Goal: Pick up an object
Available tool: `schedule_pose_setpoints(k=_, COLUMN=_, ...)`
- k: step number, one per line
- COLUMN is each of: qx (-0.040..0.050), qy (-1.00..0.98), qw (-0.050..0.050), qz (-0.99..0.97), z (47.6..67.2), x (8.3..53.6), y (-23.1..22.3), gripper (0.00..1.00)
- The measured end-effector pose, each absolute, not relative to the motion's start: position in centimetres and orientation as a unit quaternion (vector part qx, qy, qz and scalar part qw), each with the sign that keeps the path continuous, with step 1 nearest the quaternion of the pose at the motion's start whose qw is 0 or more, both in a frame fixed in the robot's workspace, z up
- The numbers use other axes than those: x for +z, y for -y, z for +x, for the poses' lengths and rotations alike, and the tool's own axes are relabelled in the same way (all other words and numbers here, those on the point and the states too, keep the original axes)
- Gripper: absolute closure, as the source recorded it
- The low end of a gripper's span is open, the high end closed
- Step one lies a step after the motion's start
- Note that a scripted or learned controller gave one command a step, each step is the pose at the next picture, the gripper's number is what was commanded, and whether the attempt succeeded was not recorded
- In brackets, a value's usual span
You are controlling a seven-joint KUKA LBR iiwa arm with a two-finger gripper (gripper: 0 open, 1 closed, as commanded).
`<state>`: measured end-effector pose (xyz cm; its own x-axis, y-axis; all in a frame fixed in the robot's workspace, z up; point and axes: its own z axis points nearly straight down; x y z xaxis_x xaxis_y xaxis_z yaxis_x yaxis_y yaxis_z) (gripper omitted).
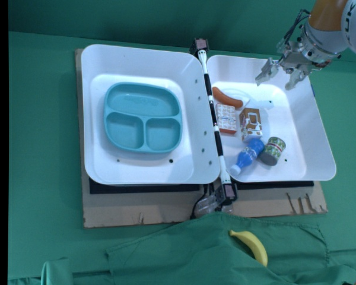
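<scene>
gripper (280, 73) spread wide, holding nothing.
your nearest pick, the sausage (226, 97), lies down-left of it, long axis running left-right across the right bin (311, 123).

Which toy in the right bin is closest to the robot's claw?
The hot dog. It lies at the far end of the group, nearest the open gripper; the boxes, blue bottle and can sit farther away.
</scene>
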<state>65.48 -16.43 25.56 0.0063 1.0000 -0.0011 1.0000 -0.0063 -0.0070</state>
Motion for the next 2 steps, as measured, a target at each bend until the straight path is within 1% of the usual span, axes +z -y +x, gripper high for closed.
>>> schedule_pose_setpoints(k=1, qx=0.0013, qy=0.706, qw=0.001, qz=-0.708, z=64.3, x=19.5, y=14.9, gripper=0.00)
schedule_pose_setpoints(k=2, qx=-0.0040, qy=0.706, qw=-0.008, qz=-0.709, z=60.4, x=18.6, y=13.9, gripper=0.00)
